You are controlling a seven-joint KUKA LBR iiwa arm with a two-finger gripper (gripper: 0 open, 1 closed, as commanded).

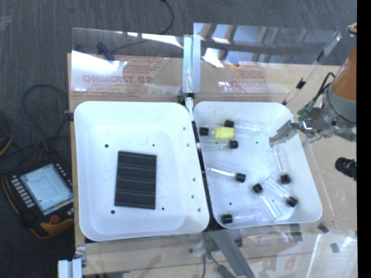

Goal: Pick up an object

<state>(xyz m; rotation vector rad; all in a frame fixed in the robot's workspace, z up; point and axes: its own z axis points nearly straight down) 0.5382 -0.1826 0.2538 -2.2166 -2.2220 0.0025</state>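
The right bin (301, 213) holds several clear tubes with black caps. One yellow-filled tube (224, 133) lies near the bin's back left, and another tube (225, 172) lies in its middle. A black ribbed rectangular pad (136, 179) lies flat in the left bin (93, 126). My gripper (282, 134) hovers over the right bin's back right part, above the upper end of a tube (280, 162). I see nothing held in it. The arm's grey wrist and orange band (352, 77) reach in from the right edge.
A clear upright panel (191, 68) stands behind the bins, with cardboard behind it. A teach pendant (40, 196) lies on the floor to the left. More capped tubes crowd the right bin's front right corner (272, 204).
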